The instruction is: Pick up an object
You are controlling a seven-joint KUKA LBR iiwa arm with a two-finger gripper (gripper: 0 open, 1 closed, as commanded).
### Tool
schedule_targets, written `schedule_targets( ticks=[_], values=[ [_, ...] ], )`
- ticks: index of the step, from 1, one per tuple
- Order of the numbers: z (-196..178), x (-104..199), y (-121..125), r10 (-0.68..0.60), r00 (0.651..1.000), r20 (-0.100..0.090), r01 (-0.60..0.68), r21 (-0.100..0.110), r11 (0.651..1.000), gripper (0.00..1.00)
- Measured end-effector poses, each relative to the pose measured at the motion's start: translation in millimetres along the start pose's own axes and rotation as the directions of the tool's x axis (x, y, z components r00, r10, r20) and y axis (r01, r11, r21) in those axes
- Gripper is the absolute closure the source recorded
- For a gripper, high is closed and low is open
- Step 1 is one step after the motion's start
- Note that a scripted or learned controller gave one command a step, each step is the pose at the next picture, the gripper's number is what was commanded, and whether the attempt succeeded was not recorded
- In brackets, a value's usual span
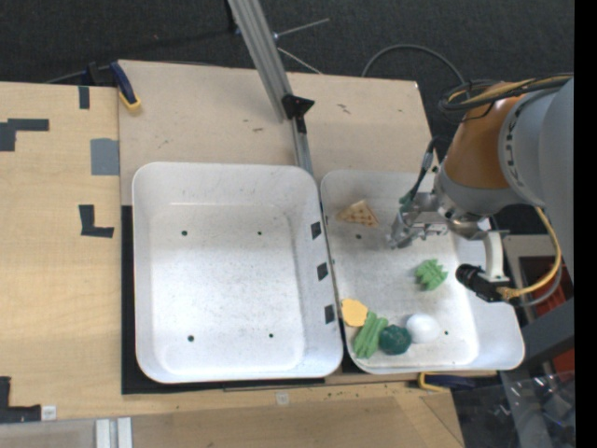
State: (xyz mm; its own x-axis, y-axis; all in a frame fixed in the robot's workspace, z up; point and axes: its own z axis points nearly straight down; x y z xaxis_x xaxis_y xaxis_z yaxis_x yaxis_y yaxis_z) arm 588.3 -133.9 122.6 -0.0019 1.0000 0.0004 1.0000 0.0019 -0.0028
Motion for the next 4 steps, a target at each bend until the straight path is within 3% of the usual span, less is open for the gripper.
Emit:
schedule_targets(
  ticks=[3, 4],
  values=[
    [-164, -6, -14, 0.001, 1.000, 0.002, -0.001, -0.008, 1.000, 1.00],
    [-148, 52, 3, -0.005, 1.000, -0.001, 0.005, -0.001, 1.000, 1.00]
  ],
)
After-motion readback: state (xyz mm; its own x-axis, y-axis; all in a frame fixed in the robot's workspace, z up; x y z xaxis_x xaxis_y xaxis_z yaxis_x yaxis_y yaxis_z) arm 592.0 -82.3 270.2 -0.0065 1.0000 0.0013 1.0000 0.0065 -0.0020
